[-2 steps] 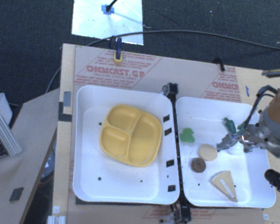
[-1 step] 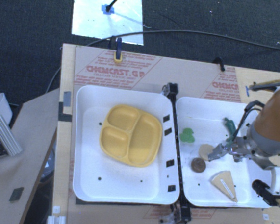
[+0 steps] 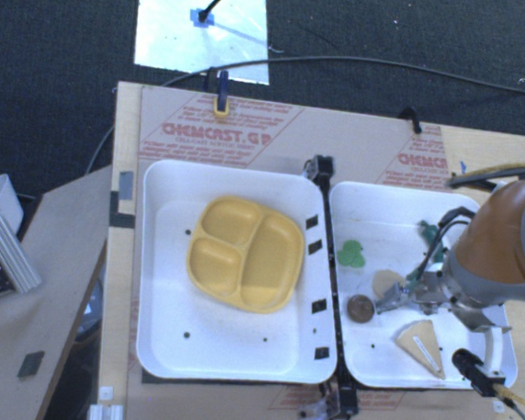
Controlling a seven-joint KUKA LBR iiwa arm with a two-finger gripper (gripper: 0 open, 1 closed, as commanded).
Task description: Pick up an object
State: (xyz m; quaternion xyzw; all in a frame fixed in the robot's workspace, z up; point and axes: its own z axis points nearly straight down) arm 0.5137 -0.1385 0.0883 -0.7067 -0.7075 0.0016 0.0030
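Observation:
The right bin (image 3: 369, 364) holds several small objects. A brown round piece (image 3: 360, 308) lies near its left wall, with a tan disc (image 3: 385, 282) just above and to the right of it. A green lump (image 3: 352, 254) sits farther back. A pale wedge (image 3: 421, 345) lies near the front. My gripper (image 3: 390, 302) reaches in from the right and hangs low, its tip right beside the brown piece and the lower edge of the tan disc. I see nothing lifted off the bin floor.
A yellow divided plate (image 3: 244, 253) lies in the middle of the left bin (image 3: 166, 334). A black divider (image 3: 325, 275) with clips separates the bins. A small teal item (image 3: 427, 232) sits at the back of the right bin by the arm's cables.

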